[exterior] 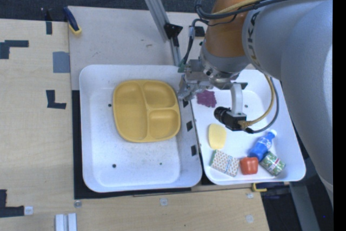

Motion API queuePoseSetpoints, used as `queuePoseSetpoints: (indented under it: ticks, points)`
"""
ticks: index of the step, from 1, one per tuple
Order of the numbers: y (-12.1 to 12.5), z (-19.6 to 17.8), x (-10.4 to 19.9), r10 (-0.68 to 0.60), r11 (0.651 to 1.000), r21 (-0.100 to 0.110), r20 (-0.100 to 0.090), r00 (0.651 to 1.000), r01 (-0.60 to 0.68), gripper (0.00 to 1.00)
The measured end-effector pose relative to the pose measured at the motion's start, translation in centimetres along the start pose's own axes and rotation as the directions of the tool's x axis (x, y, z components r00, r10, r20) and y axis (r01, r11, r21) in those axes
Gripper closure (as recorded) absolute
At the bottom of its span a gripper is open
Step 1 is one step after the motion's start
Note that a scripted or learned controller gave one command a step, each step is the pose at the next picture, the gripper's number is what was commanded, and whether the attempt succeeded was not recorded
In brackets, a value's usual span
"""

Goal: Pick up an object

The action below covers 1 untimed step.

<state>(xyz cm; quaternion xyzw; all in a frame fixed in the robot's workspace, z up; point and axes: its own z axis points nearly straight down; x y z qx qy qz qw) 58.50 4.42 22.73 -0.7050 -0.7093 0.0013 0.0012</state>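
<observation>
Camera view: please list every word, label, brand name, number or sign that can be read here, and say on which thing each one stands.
No text can be read in this view.
Blue bottle: label too blurred to read.
Green can: printing too small to read.
Patterned packet: a checked pattern, no legible words.
Grey arm: dark marks near the orange band, unreadable.

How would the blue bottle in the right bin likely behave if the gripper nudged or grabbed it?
The blue bottle lies on its side, so it would probably roll when nudged. It looks like smooth plastic, likely light and somewhat slippery. It rests against the green can, which might shift with it.
</observation>
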Motion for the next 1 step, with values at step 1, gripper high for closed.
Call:
queuePoseSetpoints:
  ticks: [1]
  points:
    - [-0.06, 0.0, 4.38, 0.001, 1.0, -0.002, 0.0, 1.0, -0.001, 1.0]
